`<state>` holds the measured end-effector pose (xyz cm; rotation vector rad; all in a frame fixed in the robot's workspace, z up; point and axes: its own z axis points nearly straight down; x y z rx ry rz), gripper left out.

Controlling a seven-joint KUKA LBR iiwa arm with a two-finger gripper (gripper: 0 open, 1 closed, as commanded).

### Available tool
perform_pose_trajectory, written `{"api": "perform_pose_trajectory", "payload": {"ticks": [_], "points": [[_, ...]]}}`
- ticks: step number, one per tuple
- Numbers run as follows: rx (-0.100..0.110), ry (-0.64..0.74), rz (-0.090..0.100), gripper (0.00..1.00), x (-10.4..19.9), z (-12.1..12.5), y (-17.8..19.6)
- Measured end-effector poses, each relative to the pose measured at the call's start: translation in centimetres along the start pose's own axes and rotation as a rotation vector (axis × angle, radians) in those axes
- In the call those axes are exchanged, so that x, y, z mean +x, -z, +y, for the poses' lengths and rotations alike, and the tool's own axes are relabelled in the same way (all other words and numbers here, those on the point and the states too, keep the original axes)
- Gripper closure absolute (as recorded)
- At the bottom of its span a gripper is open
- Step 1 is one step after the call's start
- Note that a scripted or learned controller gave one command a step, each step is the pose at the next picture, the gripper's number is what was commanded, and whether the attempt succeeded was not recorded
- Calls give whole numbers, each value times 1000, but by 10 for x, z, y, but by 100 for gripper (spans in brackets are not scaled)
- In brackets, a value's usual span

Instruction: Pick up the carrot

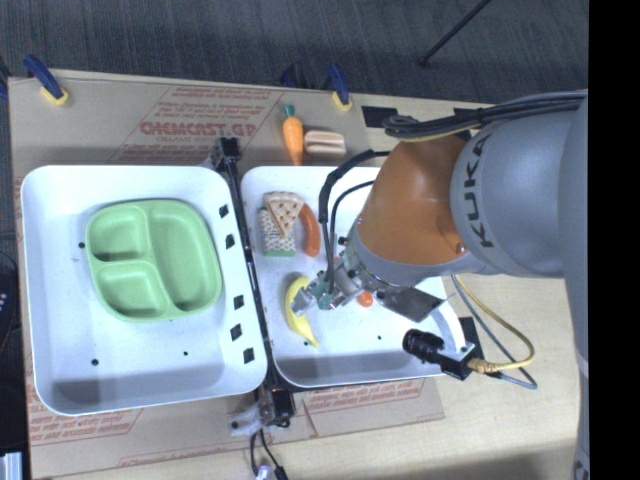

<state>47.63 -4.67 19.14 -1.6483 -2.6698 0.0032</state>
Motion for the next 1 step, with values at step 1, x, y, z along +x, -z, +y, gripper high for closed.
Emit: {"api": "perform_pose_trajectory", "payload": {"ticks": [1], "points": [[-3, 144, -4, 100, -28, -14, 116]]}}
